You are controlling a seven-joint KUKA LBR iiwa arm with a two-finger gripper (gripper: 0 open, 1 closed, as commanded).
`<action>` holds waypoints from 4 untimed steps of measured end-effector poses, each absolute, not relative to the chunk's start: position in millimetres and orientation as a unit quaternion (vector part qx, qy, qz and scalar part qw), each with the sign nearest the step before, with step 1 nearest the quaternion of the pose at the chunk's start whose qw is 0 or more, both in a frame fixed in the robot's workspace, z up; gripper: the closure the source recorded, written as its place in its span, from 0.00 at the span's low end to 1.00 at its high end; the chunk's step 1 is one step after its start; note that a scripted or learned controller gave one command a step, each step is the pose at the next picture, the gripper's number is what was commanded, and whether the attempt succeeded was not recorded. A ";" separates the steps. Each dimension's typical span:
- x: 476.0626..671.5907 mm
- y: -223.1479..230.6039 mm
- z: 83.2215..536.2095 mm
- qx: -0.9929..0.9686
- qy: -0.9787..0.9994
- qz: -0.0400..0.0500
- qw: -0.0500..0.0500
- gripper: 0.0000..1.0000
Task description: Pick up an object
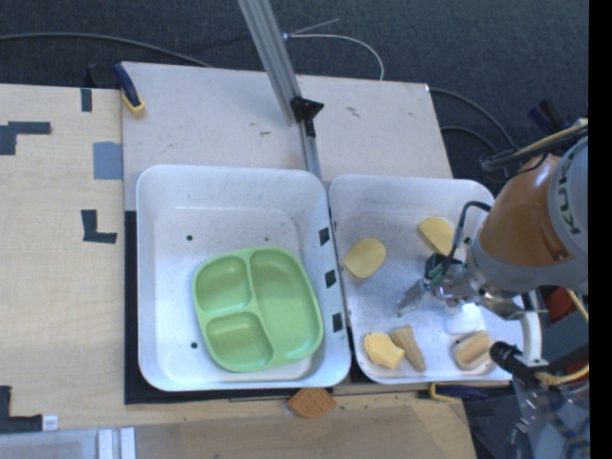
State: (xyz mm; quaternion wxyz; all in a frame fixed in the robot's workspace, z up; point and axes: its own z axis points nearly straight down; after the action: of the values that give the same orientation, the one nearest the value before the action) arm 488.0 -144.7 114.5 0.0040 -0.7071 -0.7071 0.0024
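Gripper (413, 300): two dark fingers low over the floor of the right bin (382, 208), pointing toward the bin's left side; fingers slightly parted with nothing between them, so it reads as open and holding nothing. Nearest item is the round yellow piece, apart from the tips

Arm (531, 228): grey with orange band, enters from the right edge and covers the right part of the right bin

Right bin, contents:
- round yellow piece (364, 256), left-centre of the floor, up and left of the gripper
- second yellow piece (436, 232), toward the back, partly behind the wrist
- yellow chunk (383, 350), near the front wall
- tan cone-shaped piece (409, 346), just beside the yellow chunk on its right, seemingly touching
- tan bread-like piece (471, 350), front right corner, partly under the arm
- small white item (465, 320), below the wrist; identity unclear

Left bin (163, 199), contents:
- green divided plate (256, 306), three compartments, lying flat toward the front right

Outside the bins:
- tan waffle-like piece (311, 403) on the bench just before the front edge, between the two bins
- metal pole (273, 41) slanting down from the top to the bins' shared back edge
- blue and yellow clamp (129, 89) at the board's back left corner
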 end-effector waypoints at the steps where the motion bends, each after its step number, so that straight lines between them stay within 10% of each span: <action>1: 487.9 -144.3 88.2 -0.707 -0.707 0.001 0.000 0.00; 2: 487.6 -143.8 98.8 -0.707 -0.708 0.001 0.002 1.00; 4: 487.9 -153.8 203.4 -0.707 -0.708 0.000 -0.002 1.00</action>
State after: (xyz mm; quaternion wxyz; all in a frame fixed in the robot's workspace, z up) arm 487.9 -153.8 203.4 -0.0015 -0.7067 -0.7076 -0.0005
